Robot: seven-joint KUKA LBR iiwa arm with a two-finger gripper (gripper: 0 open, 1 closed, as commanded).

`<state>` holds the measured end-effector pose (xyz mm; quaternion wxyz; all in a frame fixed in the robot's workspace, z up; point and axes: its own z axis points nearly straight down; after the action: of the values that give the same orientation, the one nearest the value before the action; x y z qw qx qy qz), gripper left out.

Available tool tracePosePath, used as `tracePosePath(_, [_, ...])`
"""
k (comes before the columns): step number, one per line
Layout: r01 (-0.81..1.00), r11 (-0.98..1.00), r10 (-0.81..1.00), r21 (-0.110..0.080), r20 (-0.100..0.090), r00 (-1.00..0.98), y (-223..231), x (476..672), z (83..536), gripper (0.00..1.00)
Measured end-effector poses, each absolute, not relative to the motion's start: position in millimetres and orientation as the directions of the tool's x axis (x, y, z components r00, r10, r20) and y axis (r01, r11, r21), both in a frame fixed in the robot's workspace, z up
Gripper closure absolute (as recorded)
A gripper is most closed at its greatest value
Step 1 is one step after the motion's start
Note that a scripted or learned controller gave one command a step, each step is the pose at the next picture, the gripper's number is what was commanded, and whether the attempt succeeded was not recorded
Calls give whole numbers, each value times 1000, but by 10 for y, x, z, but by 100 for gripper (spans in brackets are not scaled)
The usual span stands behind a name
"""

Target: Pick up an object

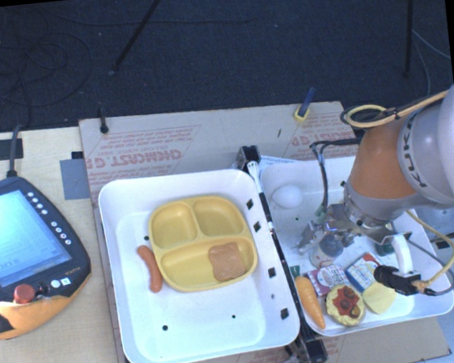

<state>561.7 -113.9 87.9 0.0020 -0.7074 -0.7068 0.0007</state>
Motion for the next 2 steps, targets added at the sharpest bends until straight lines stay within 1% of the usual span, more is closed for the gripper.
tracePosePath(1, [1000, 1, 1000, -2, 1, -1, -1196, 5766, 878, 0])
tracePosePath(2, [1000, -3, 1000, -4, 2, 3, -990, 5390, 879, 0])
